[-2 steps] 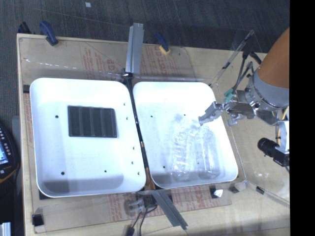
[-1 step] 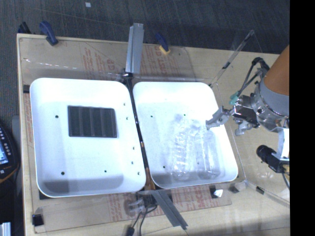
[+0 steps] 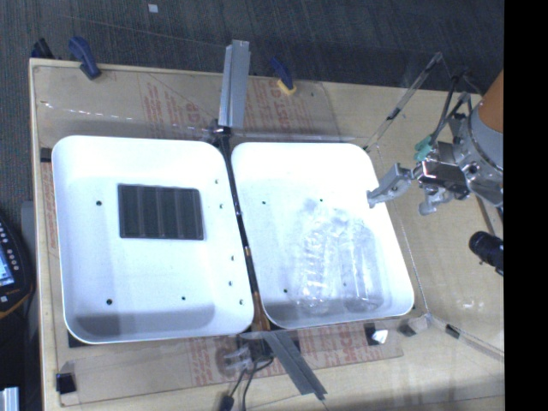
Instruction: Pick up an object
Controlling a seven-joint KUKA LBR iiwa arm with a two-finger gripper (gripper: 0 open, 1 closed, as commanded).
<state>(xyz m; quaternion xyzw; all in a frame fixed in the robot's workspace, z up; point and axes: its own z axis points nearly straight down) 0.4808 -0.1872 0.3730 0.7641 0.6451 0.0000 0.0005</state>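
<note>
A wooden tabletop (image 3: 445, 315) is seen carrying two shallow white bins side by side. In the right bin (image 3: 257, 229), clear plastic bottles (image 3: 336, 259) are found lying together toward the near right corner. In the left bin (image 3: 77, 229), a dark ribbed rectangular tray (image 3: 161, 211) lies flat near the middle. The pincer (image 3: 402, 181) is held over the right bin's right rim, apart from the bottles; nothing is seen between its fingers, and whether it is open or closed cannot be told. At the tabletop's far edge, blue clamps (image 3: 85, 58) are fixed.
</note>
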